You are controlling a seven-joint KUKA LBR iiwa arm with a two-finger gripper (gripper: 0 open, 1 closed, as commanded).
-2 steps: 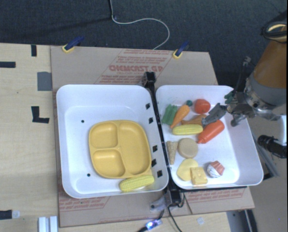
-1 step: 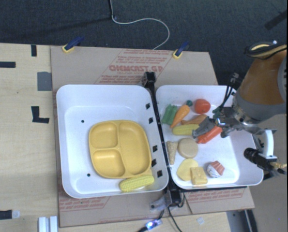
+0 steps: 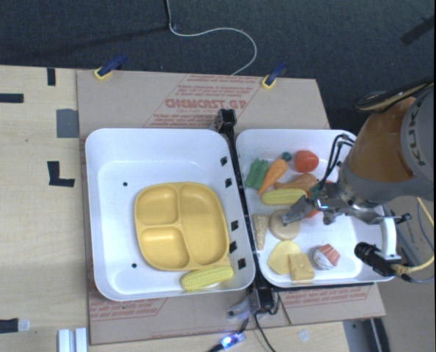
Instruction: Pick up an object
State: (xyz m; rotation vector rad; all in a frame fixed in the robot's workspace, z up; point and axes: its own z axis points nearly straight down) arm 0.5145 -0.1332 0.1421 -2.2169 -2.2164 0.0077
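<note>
Left bin [image 3: 108, 196]: nearest you, an ear of corn [image 3: 207, 276] lies at the lower edge of the yellow divided plate [image 3: 179, 224], touching its rim.
Right bin [image 3: 349, 270]: along the near wall you see a pale yellow slice [image 3: 280, 256] with a tan cracker-like piece [image 3: 301, 268] against it, and a small red-and-white item [image 3: 325, 256] just beside those.
Claw [image 3: 300, 213]: it hangs low over the round beige piece [image 3: 284, 228] in the right bin's middle; you cannot tell how wide it stands or whether it grips anything.
Farther back: a yellow corn piece [image 3: 283, 195], a carrot [image 3: 273, 174], a green item [image 3: 256, 172] and a red tomato [image 3: 305, 160].
Surface [image 3: 27, 196]: cardboard sheet under both bins.
</note>
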